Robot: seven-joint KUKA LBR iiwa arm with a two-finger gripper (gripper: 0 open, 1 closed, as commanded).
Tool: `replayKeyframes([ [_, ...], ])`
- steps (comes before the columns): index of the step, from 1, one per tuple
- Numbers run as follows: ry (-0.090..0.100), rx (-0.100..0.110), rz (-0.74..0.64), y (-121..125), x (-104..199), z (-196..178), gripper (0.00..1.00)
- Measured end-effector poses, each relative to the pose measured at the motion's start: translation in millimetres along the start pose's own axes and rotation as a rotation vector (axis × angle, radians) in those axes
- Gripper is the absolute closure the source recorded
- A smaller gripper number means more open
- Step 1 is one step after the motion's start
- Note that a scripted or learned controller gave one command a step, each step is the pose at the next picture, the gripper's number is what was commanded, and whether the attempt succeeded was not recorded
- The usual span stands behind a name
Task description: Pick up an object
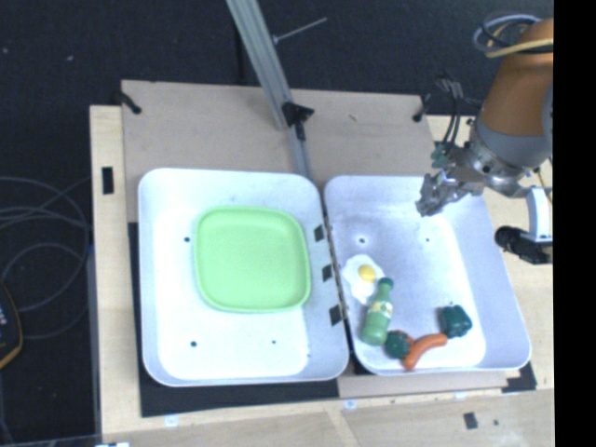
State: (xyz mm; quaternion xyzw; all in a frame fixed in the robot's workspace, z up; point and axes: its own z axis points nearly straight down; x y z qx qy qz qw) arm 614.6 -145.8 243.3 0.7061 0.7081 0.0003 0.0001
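Dark carpet-looking floor all around, and on it sits the pale wooden surface (pixel 391 124) with two shallow white bins side by side. Left white bin (pixel 163 250) has just a flat light-green square plate (pixel 251 259) sitting roughly in its middle. Right white bin (pixel 484 277) is where the grabbable stuff is, all bunched along the near edge and near-left corner: a white-and-yellow fried-egg toy (pixel 361 274) right by the left wall, a small green plastic bottle (pixel 377 317) touching or just beside it, then a dark green chunk (pixel 398 345), an orange carrot-shaped piece (pixel 425 347) lying flat, and a dark green blocky pepper-like thing (pixel 455 320) a bit to the right.

The grey arm with the orange band comes in from the right, and its end effector (pixel 434 196) hangs over the far edge of the right bin, well apart from the pile. Honestly can't tell how wide it's spread from this angle, too dark and small. Nothing visibly in it.

My guess: it's parked high at the far edge so it can come down on something in that near cluster. Crowding there could make a clean grab tricky.
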Motion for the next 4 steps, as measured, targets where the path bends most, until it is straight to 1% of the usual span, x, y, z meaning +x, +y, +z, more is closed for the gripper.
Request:
replayKeyframes([
  [1, 0.0, -0.001, 0.0, -28.0, 50.3, -3.1, 1.0],
  [2, 0.001, -0.001, -0.002, -38.4, 105.1, -7.2, 1.0],
  [3, 0.001, 0.0, -0.001, -66.0, 148.6, -9.8, 1.0],
  [4, 0.001, 0.0, -0.002, -87.8, 205.7, -8.7, 1.0],
])
